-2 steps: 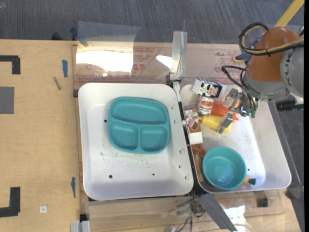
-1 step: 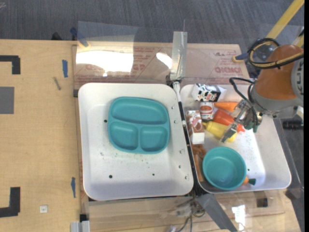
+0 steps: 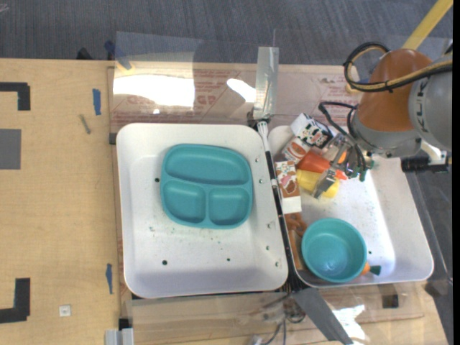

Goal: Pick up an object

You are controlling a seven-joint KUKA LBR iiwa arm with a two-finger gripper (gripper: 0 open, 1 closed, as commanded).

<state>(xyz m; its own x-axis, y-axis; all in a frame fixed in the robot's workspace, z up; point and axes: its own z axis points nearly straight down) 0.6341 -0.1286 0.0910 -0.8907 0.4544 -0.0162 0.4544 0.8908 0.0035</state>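
Camera view, surroundings
Worktop [image 3: 50, 214]: tan board surface, black tape marks along its left side, blue tape bits near the left bin.
Left bin [image 3: 144, 264]: shallow, white, speckled with small dark dots.
Teal tray [image 3: 207, 185]: three compartments, lies flat in the middle of the left bin, well apart from the arm.
Right bin [image 3: 402, 243]: shallow, white, touching the left bin along a shared edge.
Teal bowl [image 3: 333, 248]: upright at the near edge of the right bin, a small orange bit just beside its right rim.
Carton with printed faces [image 3: 312, 131]: at the far left of the right bin, tilted.
Brown-and-white packet [image 3: 287, 180]: lies against the divider between the bins, left of the gripper.
Orange object [image 3: 314, 163]: sits among the clutter, just left of the gripper.
Yellow object [image 3: 323, 184]: just beside the orange one, on its near side, right under the gripper's tip.
In the way: carton, packet and orange object crowd the far left corner, packed close together.

Camera view, arm
Arm [image 3: 431, 110]: reaches in from the right, orange band [image 3: 392, 85] above the wrist, black cables looping over it.
Gripper [image 3: 338, 169]: low over the far part of the right bin, angled toward the left, at the orange and yellow objects.
Gripper state: cannot tell, the tip is lost in clutter.
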